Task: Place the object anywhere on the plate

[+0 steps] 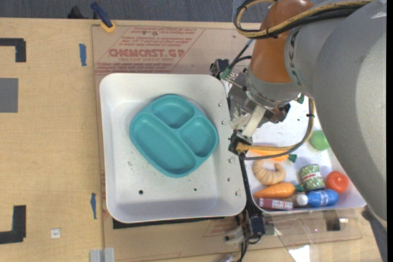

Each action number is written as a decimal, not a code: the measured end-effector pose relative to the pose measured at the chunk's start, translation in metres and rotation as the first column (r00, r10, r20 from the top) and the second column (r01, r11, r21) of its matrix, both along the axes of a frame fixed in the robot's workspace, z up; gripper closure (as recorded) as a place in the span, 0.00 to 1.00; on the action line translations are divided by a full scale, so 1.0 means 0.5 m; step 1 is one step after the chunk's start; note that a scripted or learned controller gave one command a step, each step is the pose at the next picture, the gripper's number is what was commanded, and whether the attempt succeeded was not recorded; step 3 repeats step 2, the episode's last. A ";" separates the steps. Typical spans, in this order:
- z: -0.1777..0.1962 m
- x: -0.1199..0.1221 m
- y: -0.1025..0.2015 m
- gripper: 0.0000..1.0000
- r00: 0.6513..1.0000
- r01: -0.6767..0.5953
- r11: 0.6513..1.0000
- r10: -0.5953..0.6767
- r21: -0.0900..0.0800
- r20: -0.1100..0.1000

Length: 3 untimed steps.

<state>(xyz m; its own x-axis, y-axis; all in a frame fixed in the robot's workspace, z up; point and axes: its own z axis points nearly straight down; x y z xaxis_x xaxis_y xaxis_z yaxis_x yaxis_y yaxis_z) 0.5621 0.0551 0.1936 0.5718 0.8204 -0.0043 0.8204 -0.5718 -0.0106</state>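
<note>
A teal plate (pixel 174 135) with three compartments lies in the left white bin (pixel 123 193), with nothing on it. My gripper (pixel 261 115) hangs below the grey and orange wrist, over the left edge of the right bin (pixel 350 199), just right of the wall between the two bins. The wrist hides what is under it, and I see no object between its fingers. Several toy foods lie in the right bin in front of the gripper: a tan curled pastry (pixel 269 172), an orange carrot (pixel 276 190) and a thin orange stick (pixel 270 150).
Further right in the right bin are a green-labelled can (pixel 311 177), a red tomato (pixel 336 181), a blue bottle (pixel 319 198), a red and white tube (pixel 279 204) and a green piece (pixel 319 141). The arm's bulk covers that bin's back half. Cardboard surrounds the bins.
</note>
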 end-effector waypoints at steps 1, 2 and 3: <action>-0.001 0.000 0.000 0.00 1.000 0.000 1.000 0.000 0.000 -0.001; -0.001 0.000 0.000 0.00 1.000 0.000 1.000 0.000 0.000 -0.001; -0.001 0.000 0.000 0.00 1.000 0.000 1.000 0.000 0.000 -0.001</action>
